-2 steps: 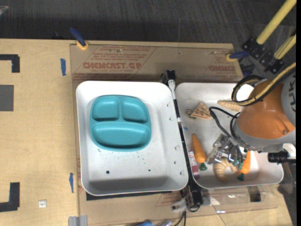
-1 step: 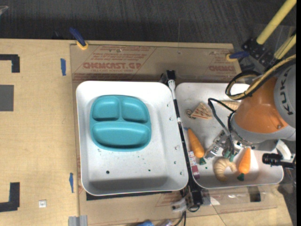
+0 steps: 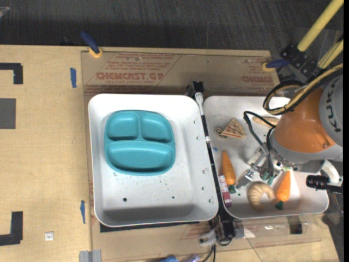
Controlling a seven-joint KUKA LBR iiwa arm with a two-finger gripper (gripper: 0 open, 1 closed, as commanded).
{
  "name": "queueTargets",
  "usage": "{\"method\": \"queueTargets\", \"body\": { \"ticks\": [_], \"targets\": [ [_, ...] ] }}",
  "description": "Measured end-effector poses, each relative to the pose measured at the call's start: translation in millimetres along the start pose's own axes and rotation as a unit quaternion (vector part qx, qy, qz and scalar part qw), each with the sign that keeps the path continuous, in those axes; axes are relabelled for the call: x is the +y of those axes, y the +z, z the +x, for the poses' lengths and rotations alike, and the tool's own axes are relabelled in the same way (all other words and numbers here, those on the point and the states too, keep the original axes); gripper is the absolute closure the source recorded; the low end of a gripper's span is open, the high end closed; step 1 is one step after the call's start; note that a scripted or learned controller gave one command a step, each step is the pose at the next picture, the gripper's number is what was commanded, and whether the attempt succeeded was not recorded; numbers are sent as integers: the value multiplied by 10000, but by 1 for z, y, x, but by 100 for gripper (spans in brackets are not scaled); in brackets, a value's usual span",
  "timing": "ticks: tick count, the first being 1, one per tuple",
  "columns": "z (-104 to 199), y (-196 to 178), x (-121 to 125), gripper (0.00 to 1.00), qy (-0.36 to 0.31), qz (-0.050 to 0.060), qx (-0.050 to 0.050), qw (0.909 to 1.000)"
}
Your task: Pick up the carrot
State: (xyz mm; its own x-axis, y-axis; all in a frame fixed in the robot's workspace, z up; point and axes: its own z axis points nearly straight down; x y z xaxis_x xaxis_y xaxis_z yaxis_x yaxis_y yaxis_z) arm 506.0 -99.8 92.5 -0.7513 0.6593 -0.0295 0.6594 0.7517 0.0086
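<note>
Two orange carrots lie in the right bin (image 3: 319,203). One carrot (image 3: 228,169) rests near the bin's left wall, its green end toward the front. The other carrot (image 3: 283,186) lies at the front right, green tip down. My gripper (image 3: 260,167) hangs low over the bin's middle, between the two carrots and just above a tan croissant (image 3: 260,193). Nothing shows as held. The arm's orange band (image 3: 302,130) hides part of the bin's right side.
A tan wedge-shaped toy (image 3: 232,129) lies at the back of the right bin. A small pink item (image 3: 223,194) sits by its front left wall. The left bin (image 3: 103,201) holds a teal divided plate (image 3: 140,141). Black cables loop by the wrist.
</note>
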Motion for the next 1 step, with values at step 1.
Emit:
{"method": "queueTargets", "body": {
  "ticks": [1],
  "targets": [
    [-8, 3, 8, 0, 1884, 40, 94, 9820]
  ]
}}
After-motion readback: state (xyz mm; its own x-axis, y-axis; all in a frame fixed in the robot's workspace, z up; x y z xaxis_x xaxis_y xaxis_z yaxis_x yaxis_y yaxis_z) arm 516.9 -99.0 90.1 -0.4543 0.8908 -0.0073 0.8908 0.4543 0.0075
